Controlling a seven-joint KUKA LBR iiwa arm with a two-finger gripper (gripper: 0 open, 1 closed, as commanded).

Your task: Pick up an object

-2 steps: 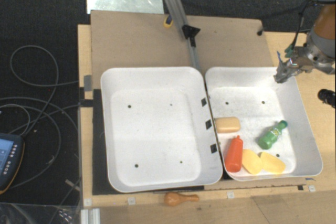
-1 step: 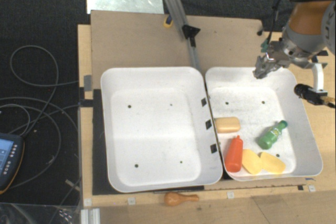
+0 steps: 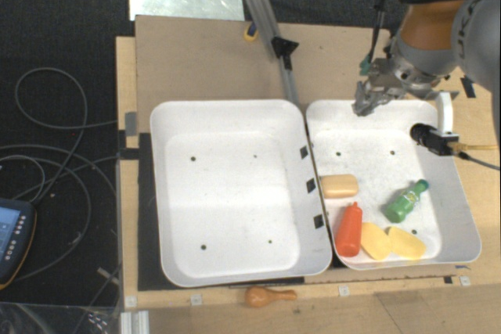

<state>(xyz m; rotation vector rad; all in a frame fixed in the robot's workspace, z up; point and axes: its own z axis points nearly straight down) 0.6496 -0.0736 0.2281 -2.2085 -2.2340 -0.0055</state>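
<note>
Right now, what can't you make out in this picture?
- Pincer: camera view, too small and dark to tell how it is set.
- Arm: cut off by the top and right edges.
- Green bottle: label too small to read.
- Tablet: cut by the left edge.

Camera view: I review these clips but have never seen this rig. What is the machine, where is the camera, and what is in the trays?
A fixed camera looks down at a slant on a bench. The grey and orange robot arm reaches in from the right; its gripper hangs over the far edge of the right bin, with nothing seen in it. That bin holds a red bottle, a green bottle, a tan block and two yellow pieces. The left bin sits beside it.
</note>
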